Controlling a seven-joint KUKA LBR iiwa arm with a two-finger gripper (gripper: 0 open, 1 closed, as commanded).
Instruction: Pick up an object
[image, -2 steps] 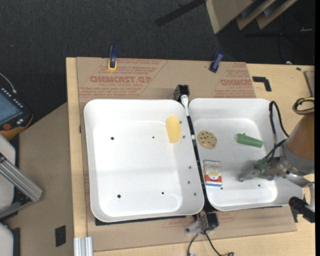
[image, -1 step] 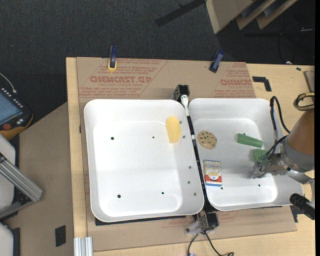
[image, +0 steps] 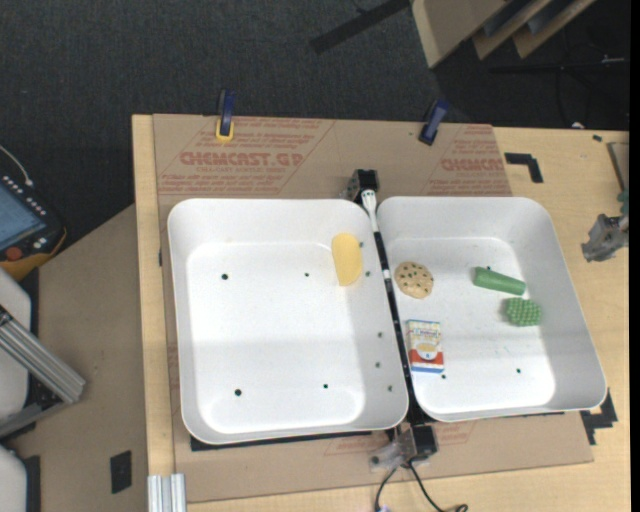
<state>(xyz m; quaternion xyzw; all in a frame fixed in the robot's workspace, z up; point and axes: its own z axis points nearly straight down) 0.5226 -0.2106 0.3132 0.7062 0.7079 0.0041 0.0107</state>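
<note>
Camera view: pincer (image: 603, 236) at the tabletop's (image: 120, 300) 3 o'clock edge, grip state impossible to tell.
Yellow block (image: 346, 258) sits at 2 o'clock in the left bin (image: 260, 400); cookie (image: 413, 279), green cylinder (image: 498, 281), green knobbly piece (image: 521, 312) and small carton (image: 426, 347) lie in the right bin (image: 560, 380).

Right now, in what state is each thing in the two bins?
Yellow block: lying flat in the left bin, near its right wall.
Cookie: flat in the right bin.
Small carton: lying on its side.
Green cylinder: lying down.
Green textured piece: resting beside it.
</note>
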